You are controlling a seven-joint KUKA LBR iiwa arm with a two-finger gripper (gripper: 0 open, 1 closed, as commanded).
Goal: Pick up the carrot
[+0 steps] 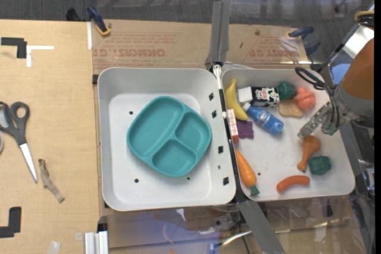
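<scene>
Carrot point(245, 170) unlabelled; cardboard point(152, 44) print (mirrored) illegible.

Red printing ran across the cardboard sheet point(178, 44) behind the two bins, in the upper middle of the frame. It appeared upside down and mirrored, and too faint to read with confidence. No other text, label or number was legible.
</scene>
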